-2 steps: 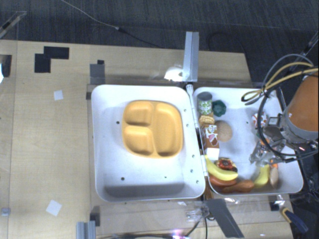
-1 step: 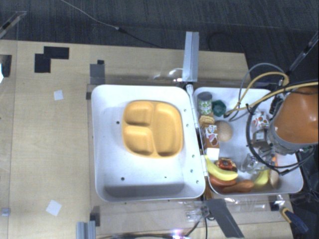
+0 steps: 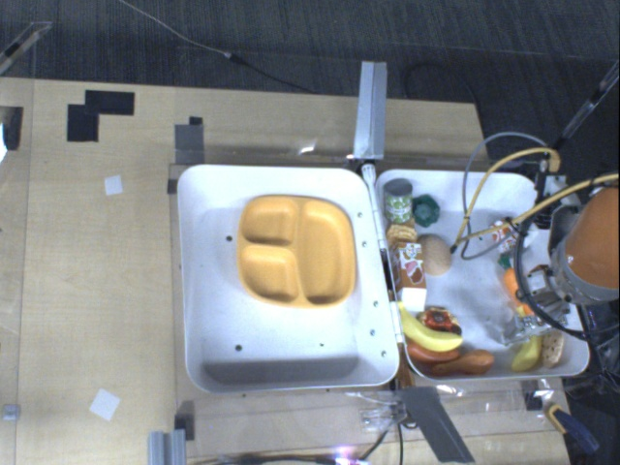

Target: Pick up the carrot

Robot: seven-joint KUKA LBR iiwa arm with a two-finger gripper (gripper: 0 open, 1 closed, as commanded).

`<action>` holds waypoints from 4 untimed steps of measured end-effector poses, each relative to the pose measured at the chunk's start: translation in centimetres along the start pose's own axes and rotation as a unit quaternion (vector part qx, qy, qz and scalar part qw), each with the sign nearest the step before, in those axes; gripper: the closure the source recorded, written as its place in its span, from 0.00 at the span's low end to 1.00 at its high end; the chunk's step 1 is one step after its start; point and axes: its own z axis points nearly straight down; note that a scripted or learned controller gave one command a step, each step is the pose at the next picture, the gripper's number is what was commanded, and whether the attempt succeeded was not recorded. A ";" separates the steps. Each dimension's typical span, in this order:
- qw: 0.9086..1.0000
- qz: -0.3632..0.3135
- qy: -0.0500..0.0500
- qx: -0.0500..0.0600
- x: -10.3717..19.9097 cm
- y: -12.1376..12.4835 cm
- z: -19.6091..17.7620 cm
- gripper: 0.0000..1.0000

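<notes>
Carrot upright, partly behind arm.

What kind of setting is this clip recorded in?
Most likely a robotics lab bench set up for pick-and-place trials. Two shallow white bins sit side by side: the left bin holds a yellow divided tray, the right bin toy food, including a banana, with the cabled arm over it.
</notes>
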 end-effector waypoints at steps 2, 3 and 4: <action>0.996 0.086 0.000 0.001 -0.7 -3.5 -6.4 1.00; 0.987 -0.159 0.000 0.001 -0.1 -1.2 0.7 1.00; 0.987 -0.161 -0.003 0.002 -0.6 -1.3 0.8 0.00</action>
